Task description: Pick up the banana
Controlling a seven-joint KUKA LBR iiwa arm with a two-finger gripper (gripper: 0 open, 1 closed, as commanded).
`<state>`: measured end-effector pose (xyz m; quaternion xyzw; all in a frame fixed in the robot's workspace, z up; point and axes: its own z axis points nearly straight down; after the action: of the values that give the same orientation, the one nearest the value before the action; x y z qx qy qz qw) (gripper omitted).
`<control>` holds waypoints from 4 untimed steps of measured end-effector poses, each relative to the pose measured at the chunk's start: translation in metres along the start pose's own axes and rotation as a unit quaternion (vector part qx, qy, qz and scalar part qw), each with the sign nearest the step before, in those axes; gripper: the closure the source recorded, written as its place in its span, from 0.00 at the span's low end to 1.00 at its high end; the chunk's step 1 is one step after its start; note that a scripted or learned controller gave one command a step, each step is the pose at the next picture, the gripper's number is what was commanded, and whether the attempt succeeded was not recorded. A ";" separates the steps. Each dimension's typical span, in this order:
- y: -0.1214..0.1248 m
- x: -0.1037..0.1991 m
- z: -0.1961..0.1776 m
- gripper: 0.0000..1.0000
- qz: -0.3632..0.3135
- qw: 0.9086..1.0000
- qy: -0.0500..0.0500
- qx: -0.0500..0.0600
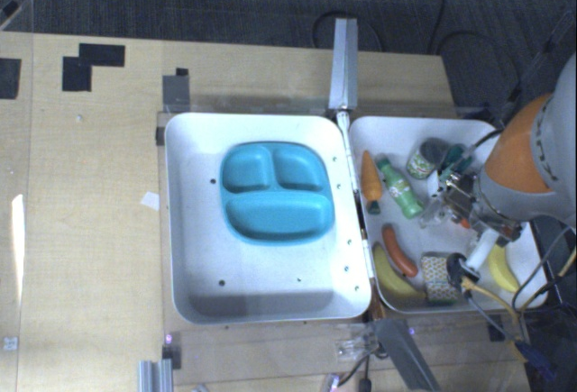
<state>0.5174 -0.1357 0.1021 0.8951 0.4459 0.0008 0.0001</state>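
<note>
Reaching Into the Right Bin, Banana Not Yet Lifted

Hanging low over the right bin (410,122), the arm (527,156) is bringing its tool (448,192) down among the clutter, and nothing is showing between its parts; whether they are apart or together I cannot tell, since the wrist is blocking them. The banana (394,278) is lying along the near left corner of that bin, just beside a red sausage (400,251) and touching or nearly touching a patterned block (438,278). By my judgement the pick is barely starting: the tool is sitting well apart from the banana, so the approach, grasp and lift are all remaining. The same bin is also holding an orange carrot (370,177), a green bottle (398,187), a small can (420,162) and a second yellow piece (502,268) near the arm. The left bin (189,228) is carrying a blue divided tray (276,192) resting at its middle.
</note>
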 end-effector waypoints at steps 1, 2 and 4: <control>0.000 0.002 -0.010 1.00 -0.005 1.000 0.000 0.000; 0.000 0.002 -0.010 0.00 -0.005 1.000 0.000 -0.001; 0.023 -0.051 0.013 0.00 -0.095 0.995 0.006 -0.003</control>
<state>0.5056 -0.1901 0.0893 0.8485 0.5291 0.0077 0.0000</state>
